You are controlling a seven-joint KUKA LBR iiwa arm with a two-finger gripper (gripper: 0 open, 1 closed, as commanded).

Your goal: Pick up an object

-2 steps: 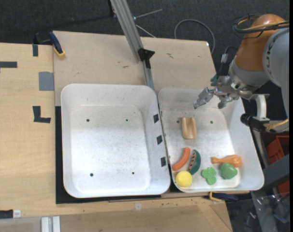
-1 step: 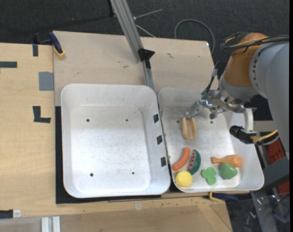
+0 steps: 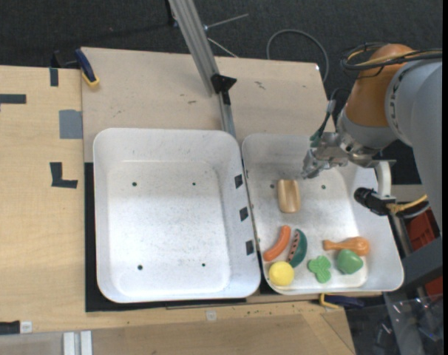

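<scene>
Tan bread-like toy (image 3: 287,196) looks light, rigid; grip its narrow sides; you cannot tell the end effector's (image 3: 313,166) state.

Both white bins (image 3: 106,198) look like smooth, speckled plastic, set on a matt, pale wooden bench (image 3: 24,220). The toy foods, like the yellow lemon (image 3: 281,274), seem glossy plastic; the slanted rail (image 3: 198,43) looks like brushed metal.

The arm (image 3: 420,102) runs off the right edge of view.
</scene>
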